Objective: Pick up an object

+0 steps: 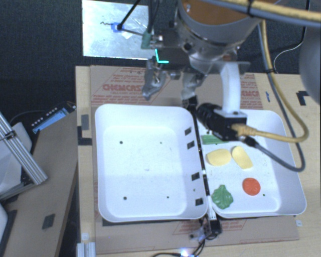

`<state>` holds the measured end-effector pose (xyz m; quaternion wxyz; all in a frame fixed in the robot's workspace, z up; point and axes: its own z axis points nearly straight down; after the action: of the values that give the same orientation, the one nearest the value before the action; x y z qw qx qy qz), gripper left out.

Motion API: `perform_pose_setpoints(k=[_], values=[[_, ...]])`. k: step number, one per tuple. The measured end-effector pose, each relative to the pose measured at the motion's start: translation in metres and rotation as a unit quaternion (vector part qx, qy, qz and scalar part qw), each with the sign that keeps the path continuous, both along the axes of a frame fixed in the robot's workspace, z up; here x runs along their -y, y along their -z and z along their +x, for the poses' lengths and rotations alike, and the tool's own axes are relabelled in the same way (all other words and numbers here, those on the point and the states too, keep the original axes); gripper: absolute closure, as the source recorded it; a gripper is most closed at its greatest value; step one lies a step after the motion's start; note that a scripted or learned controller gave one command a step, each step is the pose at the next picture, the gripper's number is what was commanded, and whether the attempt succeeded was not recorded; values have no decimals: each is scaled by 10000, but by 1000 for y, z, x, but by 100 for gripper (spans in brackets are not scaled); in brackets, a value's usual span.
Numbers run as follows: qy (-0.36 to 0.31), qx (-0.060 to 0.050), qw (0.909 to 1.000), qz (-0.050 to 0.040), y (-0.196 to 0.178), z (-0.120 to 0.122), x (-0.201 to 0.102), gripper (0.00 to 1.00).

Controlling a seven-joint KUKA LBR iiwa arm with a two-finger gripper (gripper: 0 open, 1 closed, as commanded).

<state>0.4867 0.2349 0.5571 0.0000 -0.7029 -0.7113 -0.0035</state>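
Grey arm (210,30) hangs above the bins' far edge, fingers (151,85) spread, grasping nothing.

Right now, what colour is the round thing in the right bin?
Orange-red: the round piece, seen in the camera view.

The grey KUKA arm (215,20), with its orange band (215,11) just above the wrist, enters from the upper right of the camera view and fills the top centre. Its wrist points downward and toward the viewer's left. The two-finger metal gripper (169,89) hangs below the wrist, raised, its two fingers (152,85) spread apart with a clear gap between them and nothing held there. A yellow cable (281,133) and a grey cable (281,160) trail from the arm's black fitting (218,123).
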Motion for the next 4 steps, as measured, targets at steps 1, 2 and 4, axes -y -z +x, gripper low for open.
perform_pose_setpoints(k=[1, 2, 4], values=[[-13, 13, 10000, 9, -12, 0, 0, 100], [-18, 7, 10000, 7, -11, 0, 0, 0], [-33, 14, 10000, 14, -22, 0, 0, 0]])
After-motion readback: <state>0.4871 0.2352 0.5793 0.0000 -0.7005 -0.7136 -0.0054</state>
